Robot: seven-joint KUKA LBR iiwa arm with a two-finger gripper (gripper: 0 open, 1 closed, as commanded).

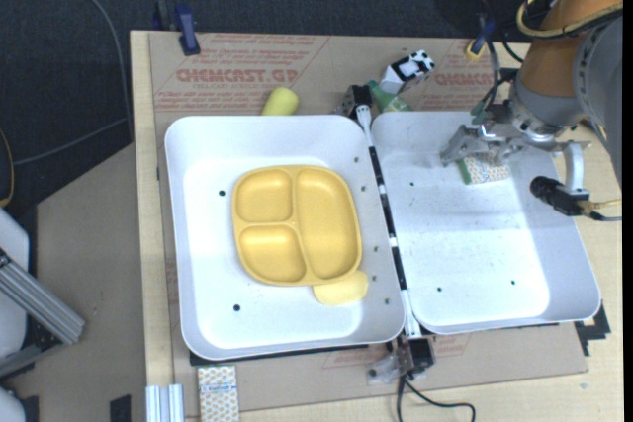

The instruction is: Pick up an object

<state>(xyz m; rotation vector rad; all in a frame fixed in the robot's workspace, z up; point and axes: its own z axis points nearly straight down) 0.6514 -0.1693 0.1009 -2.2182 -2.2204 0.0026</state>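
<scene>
My gripper (482, 149) hangs over the far part of the right bin (495, 262), reaching in from the right. Directly below and just in front of it a small speckled pale packet with a green edge (485, 172) lies on the bin floor; whether the gripper touches it cannot be made out. A yellow divided plate (297, 222) rests in the middle of the left bin (198, 212). A pale yellow flat piece (342, 290) pokes out from under the plate's near right corner.
Outside the bins, a yellow rounded object (281, 101) lies on the bench behind the left bin. A black-and-white item (411, 67) and a green one (386, 92) sit behind the divide. A blue clamp (185, 28) grips the far edge.
</scene>
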